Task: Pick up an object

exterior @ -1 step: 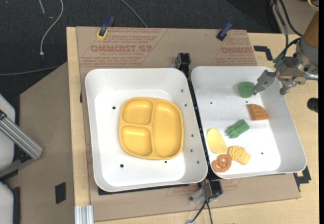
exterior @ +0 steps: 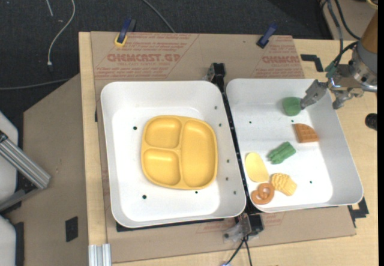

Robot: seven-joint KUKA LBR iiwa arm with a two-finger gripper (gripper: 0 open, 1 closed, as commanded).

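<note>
Six toy foods (exterior: 281, 152), right bin (exterior: 341, 139)

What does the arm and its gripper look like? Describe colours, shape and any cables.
The arm's wrist is grey metal, with an orange band above it at the frame's right edge. The gripper is grey with two thin, pale fingers splaying downward. Dark cables loop behind the arm, near the upper right corner.

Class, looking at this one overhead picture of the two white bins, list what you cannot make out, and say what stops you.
1. Arm: mostly cut off by the camera view's right edge.
2. The metal two-finger hand: too small and blurred to judge its grip.
3. The round green lump: one finger overlaps its right side, so contact is unclear.
4. The small yellow ridged toy and orange ring: too small to identify.
</note>
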